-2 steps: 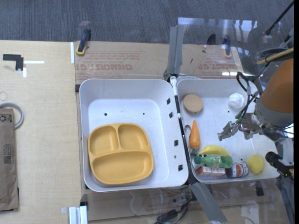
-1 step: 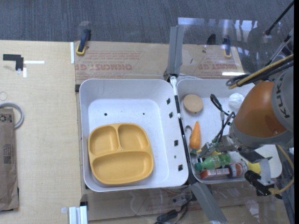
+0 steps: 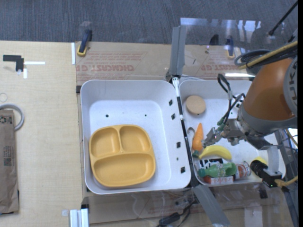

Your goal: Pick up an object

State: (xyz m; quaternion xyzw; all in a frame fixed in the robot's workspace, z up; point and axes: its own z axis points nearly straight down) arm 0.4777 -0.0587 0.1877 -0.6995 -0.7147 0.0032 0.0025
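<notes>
Claw: I see my claw (image 3: 211, 137) low in the right bin (image 3: 210, 90); whether it's released or clenched I cannot tell.
Carrot (image 3: 198, 136): upright, just left of the claw.
Banana (image 3: 216, 152): directly below the claw, near it.
Bottle (image 3: 222, 170): beyond the banana, against the bin's near wall.
Round wooden disc (image 3: 195, 105): above-left, apart.
Yellow divided plate (image 3: 122, 155): far left, in the other bin (image 3: 94, 98).

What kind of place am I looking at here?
Probably a robotics lab test bench: a robot arm reaches over two white bins holding toy food such as a banana and carrot, beside a yellow plate.
</notes>
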